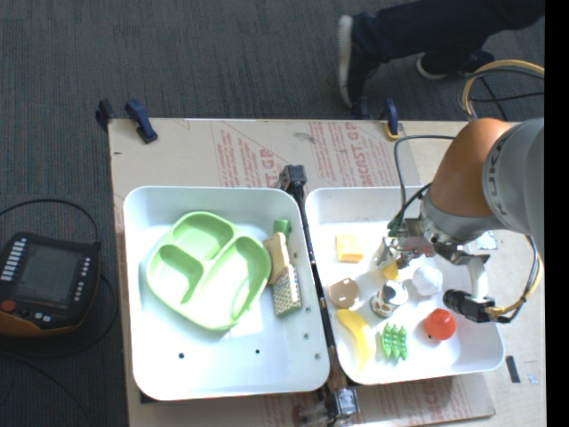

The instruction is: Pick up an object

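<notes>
Two white bins sit side by side. The left bin holds one green divided plate and one brush just beside it. The right bin holds one yellow block, one brown piece, one banana, one green spiky toy, one red tomato, one white round piece and one small jar-like thing. The gripper hangs low over the middle of the right bin, above a small yellow thing; whether it is released or clenched, I cannot tell.
</notes>
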